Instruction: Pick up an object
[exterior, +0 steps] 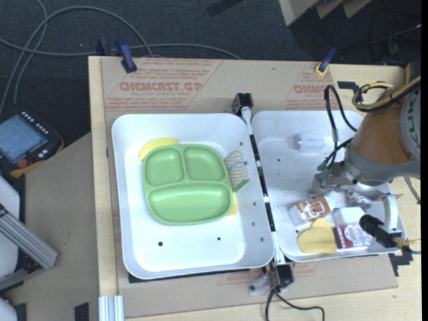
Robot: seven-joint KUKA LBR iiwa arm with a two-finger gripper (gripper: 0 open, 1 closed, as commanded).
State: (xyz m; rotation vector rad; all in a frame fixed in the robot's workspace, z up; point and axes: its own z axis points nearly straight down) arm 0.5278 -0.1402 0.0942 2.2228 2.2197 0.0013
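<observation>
Over the right bin point(287, 129) the arm point(384, 139) reaches in and drops its end effector point(328, 179) close above a small orange-and-white packet point(312, 209), which lies near the bin's front beside a yellow piece point(316, 238) and a red-and-white carton point(351, 235); whether the end effector is wide or narrow I cannot tell, and nothing shows gripped in it. These pieces sit bunched at the front right, so the packet is probably the nearest candidate to pick. A clear, cup-like thing point(302, 140) rests apart toward the back. In the left bin point(127, 199) a green divided tray point(187, 182) covers most of the floor, with yellow showing at its corners and a patterned scrap point(236, 169) wedged against the wall. Both bins sit on a brown board point(167, 85) clamped to the table, over dark carpet point(60, 19) strewn with cables.
</observation>
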